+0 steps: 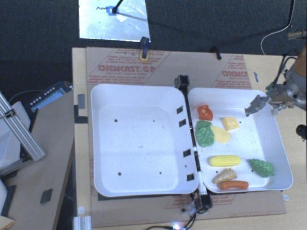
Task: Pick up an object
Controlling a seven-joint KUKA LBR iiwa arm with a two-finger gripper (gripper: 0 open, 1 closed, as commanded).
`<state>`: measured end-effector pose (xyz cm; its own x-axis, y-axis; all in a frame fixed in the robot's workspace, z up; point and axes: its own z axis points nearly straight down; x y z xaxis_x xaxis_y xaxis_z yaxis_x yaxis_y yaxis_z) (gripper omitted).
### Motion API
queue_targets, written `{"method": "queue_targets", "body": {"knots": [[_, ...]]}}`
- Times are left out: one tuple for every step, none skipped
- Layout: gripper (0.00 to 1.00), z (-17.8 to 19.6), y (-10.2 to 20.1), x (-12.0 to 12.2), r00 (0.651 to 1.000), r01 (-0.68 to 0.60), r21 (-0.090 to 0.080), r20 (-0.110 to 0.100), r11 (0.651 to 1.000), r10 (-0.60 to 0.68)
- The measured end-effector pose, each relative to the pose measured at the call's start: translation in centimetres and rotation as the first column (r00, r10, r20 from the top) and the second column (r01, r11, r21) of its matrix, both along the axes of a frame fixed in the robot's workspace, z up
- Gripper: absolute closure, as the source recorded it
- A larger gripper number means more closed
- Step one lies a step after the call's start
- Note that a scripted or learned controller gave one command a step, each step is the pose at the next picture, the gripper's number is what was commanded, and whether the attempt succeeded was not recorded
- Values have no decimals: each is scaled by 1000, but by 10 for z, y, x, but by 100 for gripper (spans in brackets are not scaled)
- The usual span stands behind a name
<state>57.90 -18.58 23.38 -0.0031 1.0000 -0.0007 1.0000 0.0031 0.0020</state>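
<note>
The right bin (276,128) holds several toy foods: a red pepper (205,112), a yellow cheese wedge (230,123), a green lettuce leaf (205,133) against a pale yellow piece (220,135), a corn cob (224,161), a green leafy piece (261,167), a tan piece (224,175) and an orange carrot (233,185). My gripper (261,104) hangs over the bin's far right part, above and to the right of the cheese wedge. Nothing shows between its fingers.
The left bin (103,104) lies beside the right one, joined by a black clipped divider (189,138). Both rest on a cardboard sheet (129,66). A shiny metal plate (112,11) lies beyond the bench. A cable (276,32) loops at the top right.
</note>
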Motion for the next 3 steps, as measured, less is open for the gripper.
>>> {"method": "queue_targets", "body": {"knots": [[0,-154,67,12,1000,-5,1,2,1000,5],[0,-148,105,48,1000,-5,1,4,1000,5],[100,-138,103,47,1000,-3,1,3,1000,3]]}}
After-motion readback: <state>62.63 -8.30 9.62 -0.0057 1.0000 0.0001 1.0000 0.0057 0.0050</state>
